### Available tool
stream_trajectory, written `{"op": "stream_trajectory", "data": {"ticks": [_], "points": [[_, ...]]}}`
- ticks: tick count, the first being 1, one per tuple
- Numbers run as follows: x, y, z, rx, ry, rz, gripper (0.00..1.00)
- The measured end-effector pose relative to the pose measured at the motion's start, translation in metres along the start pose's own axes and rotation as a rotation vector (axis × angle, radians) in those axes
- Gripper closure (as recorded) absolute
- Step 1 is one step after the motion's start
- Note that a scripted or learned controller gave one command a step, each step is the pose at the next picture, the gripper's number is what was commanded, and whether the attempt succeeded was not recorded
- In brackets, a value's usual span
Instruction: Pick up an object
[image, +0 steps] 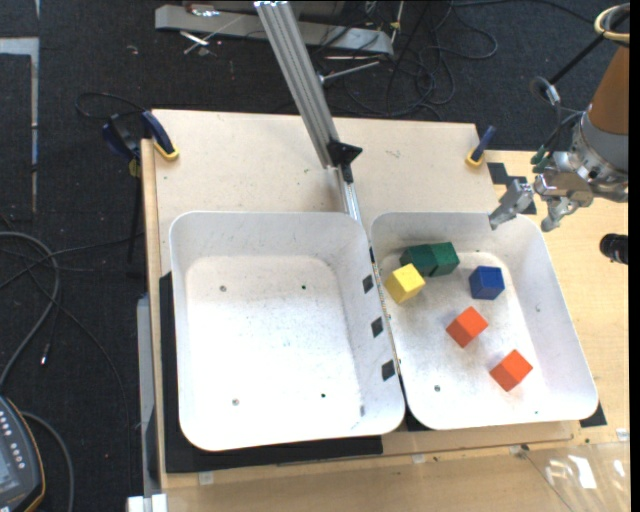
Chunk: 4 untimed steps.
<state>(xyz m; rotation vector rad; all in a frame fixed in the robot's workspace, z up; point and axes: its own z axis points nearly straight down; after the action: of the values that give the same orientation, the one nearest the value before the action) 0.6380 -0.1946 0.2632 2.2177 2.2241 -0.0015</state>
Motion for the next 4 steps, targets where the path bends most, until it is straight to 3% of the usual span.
{"op": "stream_trajectory", "data": {"ticks": [1,2,3,4], "points": [[0.007,0.010,0.136,0.001,0.001,0.000,0.00],[0.031,-0.035,0.168,0.001,0.001,0.004,0.00],[0.030,-0.033,0.158,-0.002,0.000,0.004,1.00],[0.128,-0.022,0.063,-0.008,0.003,-0.008,1.00]]}}
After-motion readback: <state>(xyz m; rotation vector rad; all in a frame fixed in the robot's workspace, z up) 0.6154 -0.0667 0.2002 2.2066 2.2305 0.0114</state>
